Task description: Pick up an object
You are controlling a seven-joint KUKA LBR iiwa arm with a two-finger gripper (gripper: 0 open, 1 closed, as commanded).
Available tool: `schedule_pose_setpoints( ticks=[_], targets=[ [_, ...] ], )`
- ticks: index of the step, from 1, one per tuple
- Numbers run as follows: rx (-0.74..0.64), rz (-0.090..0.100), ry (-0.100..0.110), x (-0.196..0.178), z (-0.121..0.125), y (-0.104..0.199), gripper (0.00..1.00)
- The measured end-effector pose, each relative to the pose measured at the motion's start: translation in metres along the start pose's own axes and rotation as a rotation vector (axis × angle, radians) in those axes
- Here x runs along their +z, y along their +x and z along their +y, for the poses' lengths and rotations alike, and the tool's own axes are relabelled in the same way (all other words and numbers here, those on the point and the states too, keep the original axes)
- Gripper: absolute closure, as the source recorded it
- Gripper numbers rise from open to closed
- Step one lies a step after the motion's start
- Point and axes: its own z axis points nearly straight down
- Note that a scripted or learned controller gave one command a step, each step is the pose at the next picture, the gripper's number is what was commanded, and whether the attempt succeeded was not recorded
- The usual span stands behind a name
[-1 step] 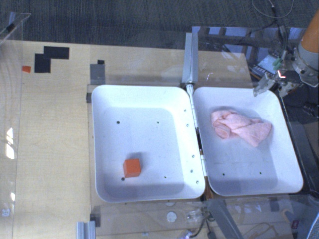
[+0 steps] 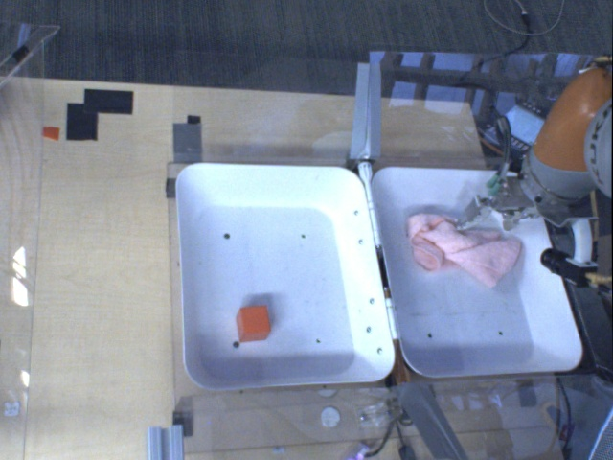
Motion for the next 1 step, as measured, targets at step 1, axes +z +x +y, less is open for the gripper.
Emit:
schedule_pose_setpoints(
  ticks=[1],
  targets=[
    [-0.065, -0.002, -0.011, 0.0104, -0.0334, 0.05, 0.0]
  ],
)
